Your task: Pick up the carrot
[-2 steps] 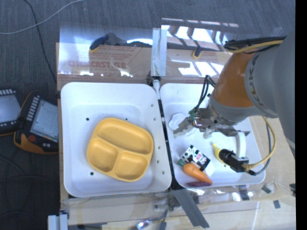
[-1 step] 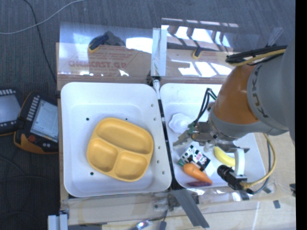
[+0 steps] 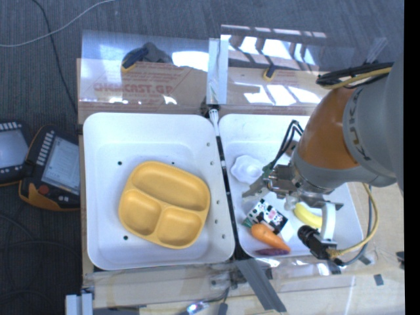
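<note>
Toward five o'clock of the right bin (image 3: 244, 131), the carrot (image 3: 269, 236) lies flat near the front wall, its thick end at ten o'clock beside a black-and-white patterned block (image 3: 268, 214). It looks like a light, rigid toy with a smooth, likely slippery skin, so a hold across the thick middle seems safest. The gripper (image 3: 283, 184) hangs at the carrot's one o'clock; whether its jaws are spread or closed I cannot tell. Faded red lettering on the cardboard (image 3: 134, 88) behind the bins is too washed out to read reliably.
</note>
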`<state>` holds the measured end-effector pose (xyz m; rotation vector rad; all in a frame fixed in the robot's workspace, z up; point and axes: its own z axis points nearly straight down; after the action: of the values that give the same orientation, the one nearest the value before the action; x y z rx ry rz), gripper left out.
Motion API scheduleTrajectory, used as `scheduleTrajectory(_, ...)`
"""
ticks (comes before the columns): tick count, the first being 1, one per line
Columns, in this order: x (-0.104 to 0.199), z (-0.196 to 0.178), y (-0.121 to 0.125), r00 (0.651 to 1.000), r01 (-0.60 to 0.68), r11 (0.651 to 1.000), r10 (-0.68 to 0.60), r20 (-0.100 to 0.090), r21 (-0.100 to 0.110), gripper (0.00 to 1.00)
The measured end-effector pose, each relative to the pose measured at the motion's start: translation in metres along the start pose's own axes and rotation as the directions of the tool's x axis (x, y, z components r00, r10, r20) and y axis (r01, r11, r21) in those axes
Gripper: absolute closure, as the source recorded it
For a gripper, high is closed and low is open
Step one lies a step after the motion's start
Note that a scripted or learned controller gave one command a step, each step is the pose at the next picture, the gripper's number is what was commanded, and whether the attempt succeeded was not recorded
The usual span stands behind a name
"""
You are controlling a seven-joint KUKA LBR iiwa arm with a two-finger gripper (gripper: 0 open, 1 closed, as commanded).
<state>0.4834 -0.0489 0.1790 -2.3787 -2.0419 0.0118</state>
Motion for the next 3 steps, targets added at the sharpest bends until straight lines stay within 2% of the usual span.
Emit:
scheduleTrajectory(1, 0.0041, -0.0014, -0.0003, 1.0, 0.002, 1.0, -0.002, -0.001, -0.001, 0.0)
scheduleTrajectory(2, 0.0048, -0.0058, -0.0003, 1.0, 0.004, 1.0, -0.004, 0.001, 0.009, 1.0)
scheduleTrajectory(3, 0.0047, -0.0058, -0.0003, 1.0, 0.004, 1.0, -0.004, 0.001, 0.009, 0.0)
